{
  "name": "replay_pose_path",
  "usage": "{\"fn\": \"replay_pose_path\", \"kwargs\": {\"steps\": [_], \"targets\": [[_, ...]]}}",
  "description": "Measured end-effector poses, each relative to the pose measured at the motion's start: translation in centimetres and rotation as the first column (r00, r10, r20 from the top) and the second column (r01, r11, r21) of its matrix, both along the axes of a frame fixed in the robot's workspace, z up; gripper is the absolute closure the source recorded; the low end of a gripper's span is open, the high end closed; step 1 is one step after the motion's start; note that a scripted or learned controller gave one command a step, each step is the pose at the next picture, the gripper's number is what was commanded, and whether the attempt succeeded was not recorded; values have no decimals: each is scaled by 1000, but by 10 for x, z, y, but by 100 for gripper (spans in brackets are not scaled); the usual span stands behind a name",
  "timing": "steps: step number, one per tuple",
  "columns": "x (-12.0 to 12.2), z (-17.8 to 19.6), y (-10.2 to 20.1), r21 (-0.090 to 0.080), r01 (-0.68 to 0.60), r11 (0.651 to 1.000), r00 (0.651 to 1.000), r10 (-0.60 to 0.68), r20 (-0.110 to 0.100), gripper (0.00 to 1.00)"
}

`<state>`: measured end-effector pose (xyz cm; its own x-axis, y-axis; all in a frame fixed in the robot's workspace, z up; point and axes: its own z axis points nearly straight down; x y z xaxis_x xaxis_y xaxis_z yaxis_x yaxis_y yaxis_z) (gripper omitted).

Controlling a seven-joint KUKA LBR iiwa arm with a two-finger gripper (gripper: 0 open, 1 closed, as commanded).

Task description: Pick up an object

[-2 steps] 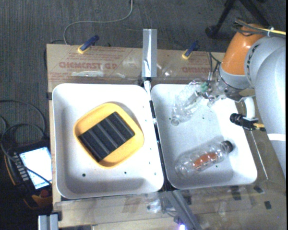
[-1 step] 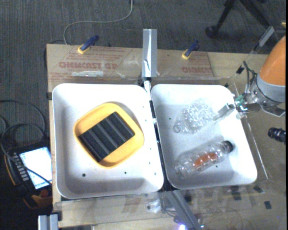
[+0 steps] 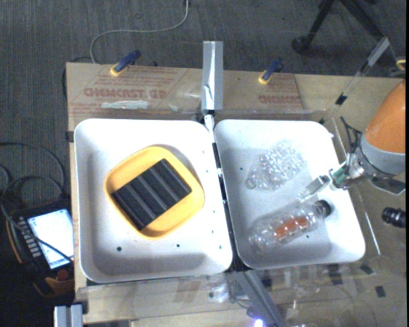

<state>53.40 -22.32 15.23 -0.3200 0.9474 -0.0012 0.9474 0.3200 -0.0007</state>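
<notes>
Clear plastic bottle (image 3: 288, 227), orange inside, lies on its side at 5 o'clock in the right bin (image 3: 273, 131); I judge it my likeliest pick. My end effector (image 3: 325, 183) hovers just beyond its cap at 1 o'clock; grip state I cannot tell. Crinkled clear wrap (image 3: 275, 165) sits near, at 11 o'clock. Left bin (image 3: 95, 138) holds a yellow tray (image 3: 155, 191).

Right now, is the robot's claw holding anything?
Gripper: cannot be told; it sits in the right bin just above the clear bottle.
</notes>
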Motion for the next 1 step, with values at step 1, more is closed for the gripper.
{"fn": "replay_pose_path", "kwargs": {"steps": [1], "targets": [[-27,8,21,0,-259,966,966,259,3,0]]}}
